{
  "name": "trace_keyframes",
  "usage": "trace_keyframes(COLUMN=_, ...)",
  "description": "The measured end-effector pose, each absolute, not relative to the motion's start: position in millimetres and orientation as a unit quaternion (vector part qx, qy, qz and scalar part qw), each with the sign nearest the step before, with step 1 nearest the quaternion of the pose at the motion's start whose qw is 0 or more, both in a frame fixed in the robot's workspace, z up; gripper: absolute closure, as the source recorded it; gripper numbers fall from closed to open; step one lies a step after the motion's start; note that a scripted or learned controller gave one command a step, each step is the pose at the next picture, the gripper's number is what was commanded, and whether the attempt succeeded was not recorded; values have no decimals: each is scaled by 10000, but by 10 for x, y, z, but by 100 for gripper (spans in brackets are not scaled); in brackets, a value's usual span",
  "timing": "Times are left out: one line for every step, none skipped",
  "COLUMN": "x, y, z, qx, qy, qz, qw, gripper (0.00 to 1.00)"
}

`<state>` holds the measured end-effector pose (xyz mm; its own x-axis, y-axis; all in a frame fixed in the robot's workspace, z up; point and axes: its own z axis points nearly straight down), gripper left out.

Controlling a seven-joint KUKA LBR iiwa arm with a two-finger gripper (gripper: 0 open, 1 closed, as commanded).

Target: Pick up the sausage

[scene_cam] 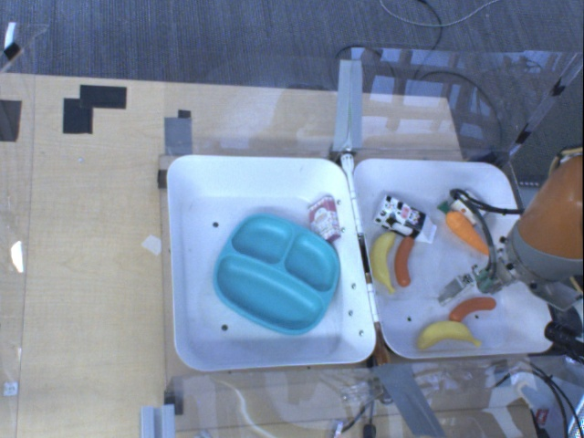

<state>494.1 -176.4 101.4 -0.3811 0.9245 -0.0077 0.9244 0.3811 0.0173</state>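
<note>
Presently the tool point(459, 286) hangs low in the right bin point(520, 340), fingers spread and gripping nothing.

One sausage point(402, 261) lies left of centre in that bin, lengthwise beside a banana point(383, 262) on its 9 o'clock side, with a black-and-white packet point(399, 214) at its 12 o'clock. Another sausage point(472, 307) lies just at the tool's 5 o'clock, a second banana point(445, 336) below it. A carrot point(466, 232) sits at the tool's 12 o'clock. On the tabletop point(82, 272) the left bin point(196, 336) holds a blue divided tray point(276, 273) and a small red packet point(325, 218) at its 1 o'clock.
</note>
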Motion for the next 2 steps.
trace_keyframes(x=4914, y=-1690, z=901, qx=5405, qy=8413, qz=17, qw=85, gripper=0)
trace_keyframes(x=4925, y=-1720, z=901, qx=5204, qy=8539, qz=33, qw=79, gripper=0)
